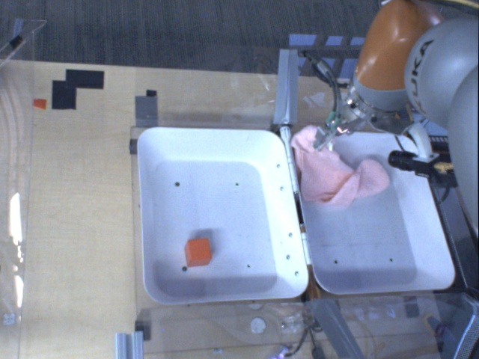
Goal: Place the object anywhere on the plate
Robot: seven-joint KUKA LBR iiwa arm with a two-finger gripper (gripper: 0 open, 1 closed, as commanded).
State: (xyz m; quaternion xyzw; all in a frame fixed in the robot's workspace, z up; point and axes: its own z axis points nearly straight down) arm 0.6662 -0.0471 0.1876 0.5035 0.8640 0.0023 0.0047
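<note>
Arm: the grey arm (438,73) with its orange band reaches in over the far edge of the right bin (389,253), angled down toward that bin's far-left corner
Gripper: the gripper (327,137) sits right at the upper edge of the pink cloth; whether it is parted or closed on anything cannot be told, since its tip is small and blurred against the fabric
Pink cloth: a crumpled pink cloth (333,176) lies in the far-left part of the right bin, bunched against the divider between the bins, one lobe trailing toward the bin's middle
Orange block: a small orange block (198,252) rests flat on the floor of the left bin (217,163), near its near-left corner, well apart from the arm
Plate: nothing I can pick out as a plate
Why so placed: the tool is low at the cloth's edge, which reads to me as an attempt on the cloth; the block looks untouched
Task thing: which item is meant is unclear; judged from the arm's position, probably the cloth, not seen lifted
</note>
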